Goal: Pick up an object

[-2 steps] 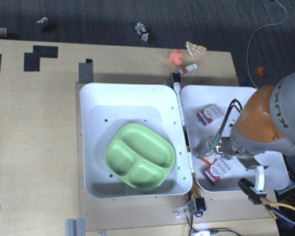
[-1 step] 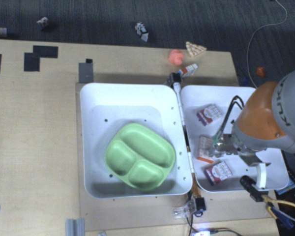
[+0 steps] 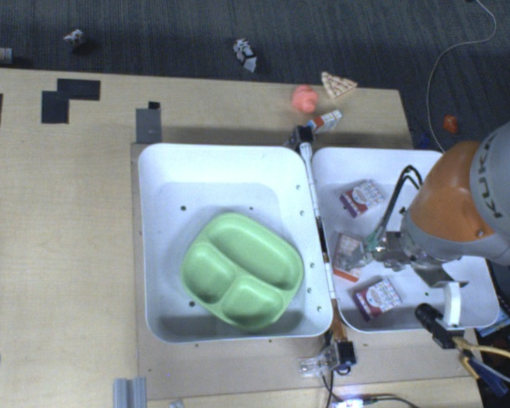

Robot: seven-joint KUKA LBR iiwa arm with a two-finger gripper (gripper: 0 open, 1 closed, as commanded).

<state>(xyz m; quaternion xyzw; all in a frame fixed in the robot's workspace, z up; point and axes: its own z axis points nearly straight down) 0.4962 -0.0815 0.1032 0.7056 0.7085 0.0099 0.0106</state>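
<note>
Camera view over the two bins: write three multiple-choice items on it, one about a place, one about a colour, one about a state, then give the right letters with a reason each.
1. Where does the divided plate lie?
A. in the left bin
B. in the right bin
C. on the bare bench

2. What colour is the plate?
A. red
B. green
C. blue

3. How does the plate sit?
A. standing on edge
B. flipped face down
C. face up, compartments showing

Answers: 1 A, it rests inside the left bin's walls. 2 B, its whole surface is pale green. 3 C, its three compartments open towards the camera.
</note>
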